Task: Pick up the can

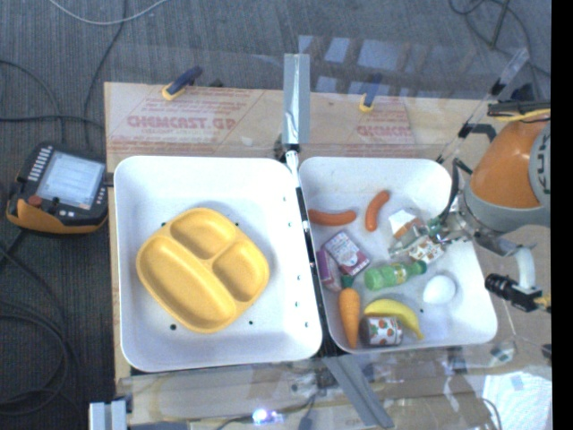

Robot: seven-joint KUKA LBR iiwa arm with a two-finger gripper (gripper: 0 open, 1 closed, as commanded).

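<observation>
Two shallow white bins are seen side by side on the bench, and the right bin [466, 325] is taken here as the landmark. The can [381, 331], lying on its side with a red and white label, is found at the near edge of this bin, close to its near-left corner. A banana [397, 311] is laid just above the can and touches it, while a carrot [349, 310] stands lengthwise just to the can's left. A white egg [439, 288] is placed to the right of the banana, apart from the can. A green bottle [390, 274] lies across the middle of the bin, and a small pink carton [346, 252] is seen left of it. Two sausages are set toward the bin's far side, one lying flat [332, 215] and one tilted [378, 210]. The gripper [428, 237] is positioned over the right half of the bin, above the green bottle and well apart from the can; whether it is open or shut cannot be told, since it is lost in clutter. To the left of the landmark bin, the left bin [134, 330] is occupied by a yellow divided tray [203, 268]. A teach pendant [59, 187] rests on the floor further left.
</observation>
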